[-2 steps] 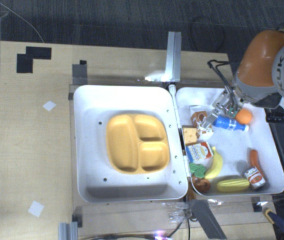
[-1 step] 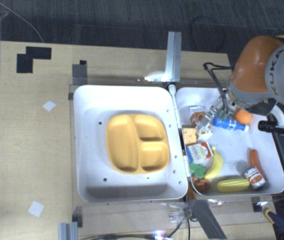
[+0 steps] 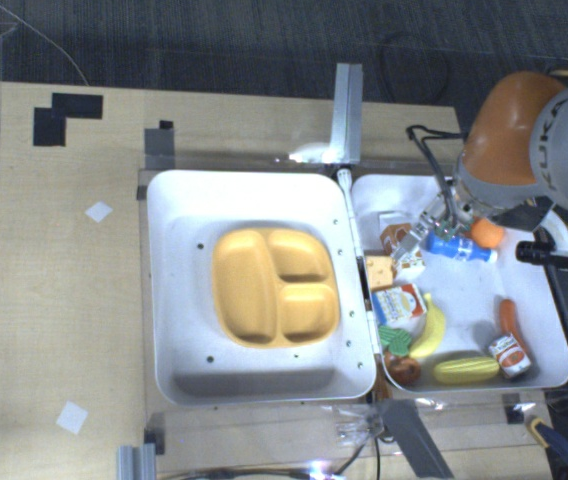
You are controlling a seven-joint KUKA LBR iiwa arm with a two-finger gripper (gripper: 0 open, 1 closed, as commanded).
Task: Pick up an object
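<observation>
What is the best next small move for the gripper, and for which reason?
Probably lower straight down a little. The two-finger gripper hovers in the right white bin, just above the small blue plastic bottle and a red-white packet, and nothing shows between its fingers.

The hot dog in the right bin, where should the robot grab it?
Probably across the middle of the hot dog, coming straight down from above. It is long and thin and lies flat, nearly upright in the picture, so fingers closing on its two long sides should fit. There is bare bin floor on both sides. The can sits near its lower end, so stay away from there.
</observation>
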